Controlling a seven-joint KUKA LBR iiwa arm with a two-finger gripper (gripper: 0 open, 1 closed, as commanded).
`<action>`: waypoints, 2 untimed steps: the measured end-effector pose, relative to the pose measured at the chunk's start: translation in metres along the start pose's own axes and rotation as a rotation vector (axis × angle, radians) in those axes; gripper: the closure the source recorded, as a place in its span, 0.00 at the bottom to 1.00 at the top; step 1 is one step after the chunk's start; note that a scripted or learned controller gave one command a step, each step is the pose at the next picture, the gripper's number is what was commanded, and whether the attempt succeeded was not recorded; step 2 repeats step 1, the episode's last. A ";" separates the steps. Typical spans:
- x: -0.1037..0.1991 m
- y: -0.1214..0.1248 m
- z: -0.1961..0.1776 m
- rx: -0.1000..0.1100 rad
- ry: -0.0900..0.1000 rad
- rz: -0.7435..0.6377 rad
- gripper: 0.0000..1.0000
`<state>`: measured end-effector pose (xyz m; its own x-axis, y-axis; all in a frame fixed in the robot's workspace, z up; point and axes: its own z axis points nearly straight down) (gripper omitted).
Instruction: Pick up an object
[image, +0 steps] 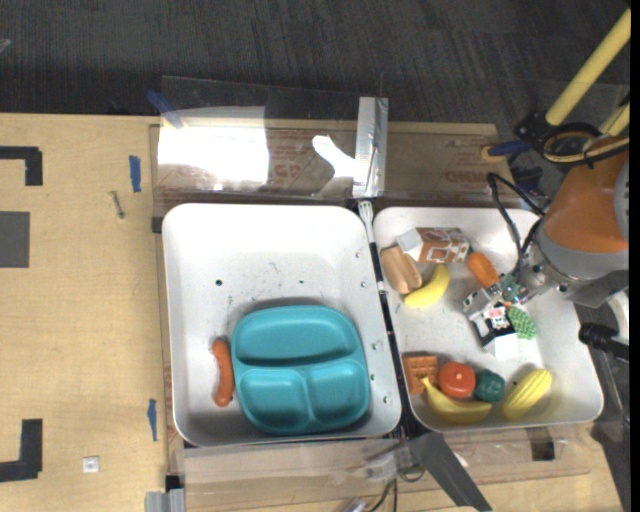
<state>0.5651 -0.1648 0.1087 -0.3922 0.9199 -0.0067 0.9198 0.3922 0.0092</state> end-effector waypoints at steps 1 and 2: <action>0.093 0.000 -0.133 0.001 0.004 0.198 1.00; 0.093 0.000 -0.133 0.001 0.004 0.198 1.00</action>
